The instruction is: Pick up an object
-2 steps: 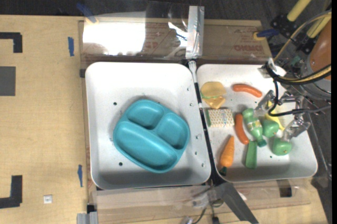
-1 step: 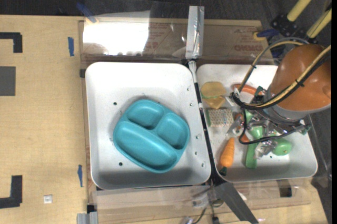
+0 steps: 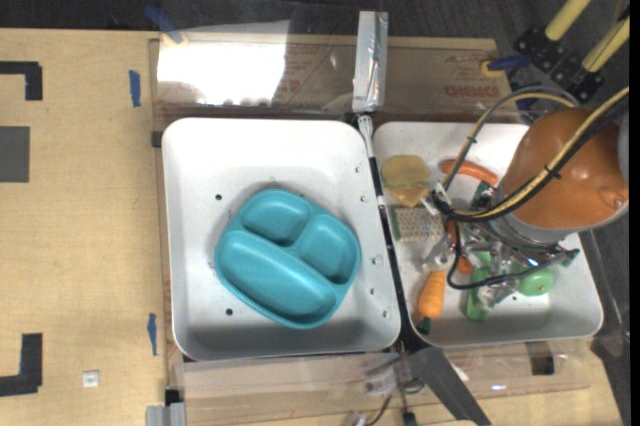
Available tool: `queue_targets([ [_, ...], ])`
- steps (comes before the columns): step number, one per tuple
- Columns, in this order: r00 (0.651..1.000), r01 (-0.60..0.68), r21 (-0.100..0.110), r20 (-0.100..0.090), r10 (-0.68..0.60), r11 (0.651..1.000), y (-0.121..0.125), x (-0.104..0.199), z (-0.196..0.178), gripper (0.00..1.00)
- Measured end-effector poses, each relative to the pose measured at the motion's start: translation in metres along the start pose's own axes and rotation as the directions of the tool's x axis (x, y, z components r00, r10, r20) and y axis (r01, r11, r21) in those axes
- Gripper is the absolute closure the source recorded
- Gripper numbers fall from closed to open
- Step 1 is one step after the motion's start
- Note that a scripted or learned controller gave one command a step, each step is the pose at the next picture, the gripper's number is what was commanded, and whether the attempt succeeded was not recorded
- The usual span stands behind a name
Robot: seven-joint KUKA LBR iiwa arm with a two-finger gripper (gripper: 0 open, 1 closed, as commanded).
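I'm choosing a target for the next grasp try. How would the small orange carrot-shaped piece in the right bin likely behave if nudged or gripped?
The carrot looks rounded and tapered, so a nudge would probably roll it in an arc. Its smooth, plastic-looking skin may slip between fingers. It seems small, so likely light, and lies near the bin wall, leaving little room on that side.

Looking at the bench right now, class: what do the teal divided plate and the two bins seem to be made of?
Teal divided plate: probably moulded plastic, with uniform colour, rounded compartment walls and a soft sheen.
Left bin and right bin: probably plastic or painted metal, smooth white with glare patches; the look leaves it open.
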State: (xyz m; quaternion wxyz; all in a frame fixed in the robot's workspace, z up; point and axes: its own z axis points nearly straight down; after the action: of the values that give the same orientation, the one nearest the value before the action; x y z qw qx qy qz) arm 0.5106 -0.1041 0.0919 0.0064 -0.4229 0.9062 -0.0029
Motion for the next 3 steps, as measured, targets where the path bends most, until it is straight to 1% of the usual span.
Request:
queue_targets([
  [1, 1.000, 0.025, 0.006, 0.002, -0.025, 1.000, 0.012, 0.000, 0.000, 0.00],
  [2, 0.992, 0.126, 0.005, 0.002, -0.126, 0.992, 0.021, 0.010, 0.000, 0.00],
  [3, 0.992, 0.127, 0.011, 0.006, -0.127, 0.992, 0.020, 0.007, -0.012, 1.00],
])
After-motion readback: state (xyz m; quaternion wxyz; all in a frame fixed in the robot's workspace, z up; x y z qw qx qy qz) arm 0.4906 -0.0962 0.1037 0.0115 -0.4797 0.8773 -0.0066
